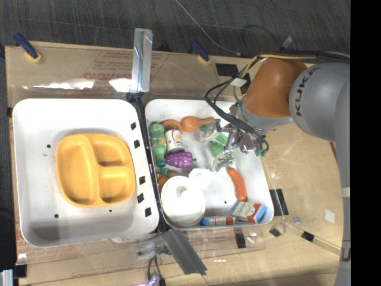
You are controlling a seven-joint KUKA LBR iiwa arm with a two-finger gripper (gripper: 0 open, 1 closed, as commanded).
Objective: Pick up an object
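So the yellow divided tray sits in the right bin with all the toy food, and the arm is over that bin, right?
Not quite. The camera view shows the yellow divided tray in the left bin; the toy food lies in the right bin, with the arm over it.

Legible text is limited to one item: the grey arm housing [318, 100] carries dark lettering on its side near the orange band, of which "KU" can be made out, running vertically in the view. The cardboard sheet [113, 64] at the far edge of the tabletop bears faint red printing, too washed out to read. The small red-and-white carton [248, 211] in the right bin [262, 177] and the can [174, 139] beside the green items show label graphics, but no characters can be resolved.
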